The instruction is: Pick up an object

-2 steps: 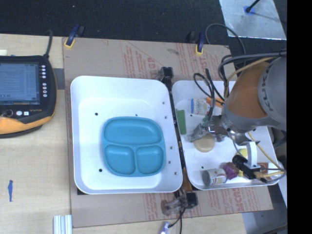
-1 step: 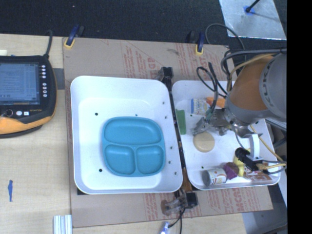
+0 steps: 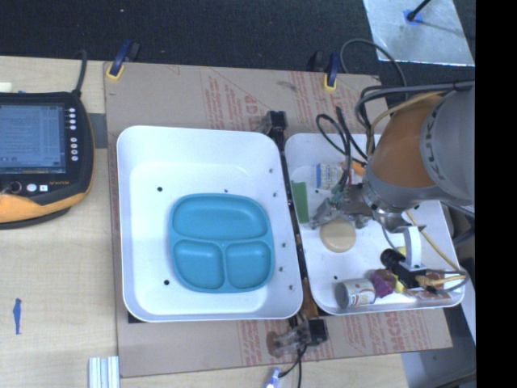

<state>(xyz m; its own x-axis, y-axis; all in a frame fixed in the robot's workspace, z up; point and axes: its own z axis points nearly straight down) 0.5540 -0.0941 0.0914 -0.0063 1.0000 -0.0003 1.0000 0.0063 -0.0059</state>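
Camera view, for you: tan round object [image 3: 338,237] lies in right bin [image 3: 323,297], near left wall, just below gripper [image 3: 343,208]. Not lifted; grasp and raise left. Round, no clear long axis or heading. Jaw state: cannot tell. Blue tray [image 3: 220,242] fills left bin [image 3: 137,217].

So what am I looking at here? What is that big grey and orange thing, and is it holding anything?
It is a robot arm, seen from a single camera above the bench looking down at a slant. It reaches in from the right over the right white bin, with its claw low among clutter: a round tan object, a green piece, a small tube. I can't tell whether it holds anything. The left white bin contains a blue divided plate. At far left lies the control tablet.
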